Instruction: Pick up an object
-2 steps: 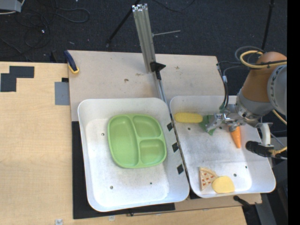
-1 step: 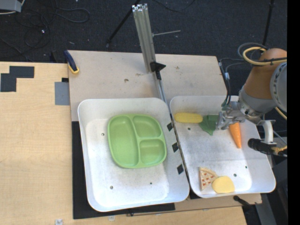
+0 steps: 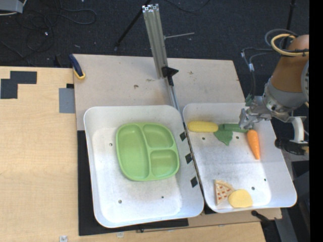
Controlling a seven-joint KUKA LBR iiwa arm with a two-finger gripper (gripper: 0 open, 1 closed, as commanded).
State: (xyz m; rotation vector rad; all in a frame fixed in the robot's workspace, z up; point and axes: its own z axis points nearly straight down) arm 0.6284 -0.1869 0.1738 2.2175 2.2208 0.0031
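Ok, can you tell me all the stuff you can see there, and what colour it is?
plate: one, green, three sections, in the left bin
corn: one, yellow with green leaves, top of the right bin
carrot: one, orange, right bin, beside the corn's leaves
pizza slice: one, tan with red dots, bottom of the right bin
yellow lump: one, touching the pizza slice
bins: two, white, side by side
metal post: one, silver, behind the bins
arm: one, grey and orange, at the right
fingers: above the carrot's top end
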